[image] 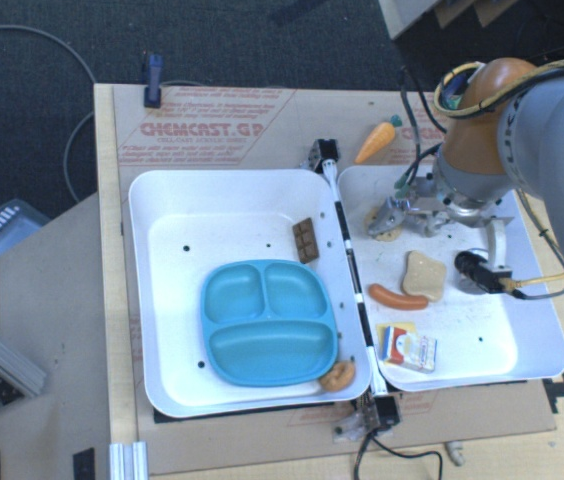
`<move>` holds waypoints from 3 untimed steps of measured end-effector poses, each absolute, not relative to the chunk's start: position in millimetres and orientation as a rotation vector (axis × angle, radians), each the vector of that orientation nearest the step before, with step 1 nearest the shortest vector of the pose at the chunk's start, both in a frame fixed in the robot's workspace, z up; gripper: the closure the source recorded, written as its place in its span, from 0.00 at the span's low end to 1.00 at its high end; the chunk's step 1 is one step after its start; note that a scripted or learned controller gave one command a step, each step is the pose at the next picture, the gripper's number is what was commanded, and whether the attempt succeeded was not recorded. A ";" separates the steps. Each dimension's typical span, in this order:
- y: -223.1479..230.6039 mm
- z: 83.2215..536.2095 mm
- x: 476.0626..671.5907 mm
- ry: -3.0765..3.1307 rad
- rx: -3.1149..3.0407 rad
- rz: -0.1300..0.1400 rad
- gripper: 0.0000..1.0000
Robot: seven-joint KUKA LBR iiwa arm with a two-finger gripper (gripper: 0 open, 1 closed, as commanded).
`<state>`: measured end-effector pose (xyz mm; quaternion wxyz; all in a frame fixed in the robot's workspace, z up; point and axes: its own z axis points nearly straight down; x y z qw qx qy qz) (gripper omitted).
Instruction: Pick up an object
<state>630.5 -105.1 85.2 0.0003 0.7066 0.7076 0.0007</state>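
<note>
Approach step, judged. The grey two-finger gripper (394,218) hangs low at ten o'clock in the right white bin (532,353), over a small pale object (386,232); finger state cannot be told. Next: closing on it, then lifting.

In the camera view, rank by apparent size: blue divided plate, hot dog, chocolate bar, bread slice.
1. blue divided plate, by far the largest
2. bread slice and hot dog: the slice is broader, the hot dog longer and thinner; too close to rank
3. chocolate bar, smallest
</note>
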 end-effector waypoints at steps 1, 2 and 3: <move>-124.8 84.2 536.6 2.221 2.223 -0.001 0.00; -124.6 94.9 537.5 2.218 2.221 0.002 1.00; -45.2 185.0 566.9 2.223 2.220 0.002 1.00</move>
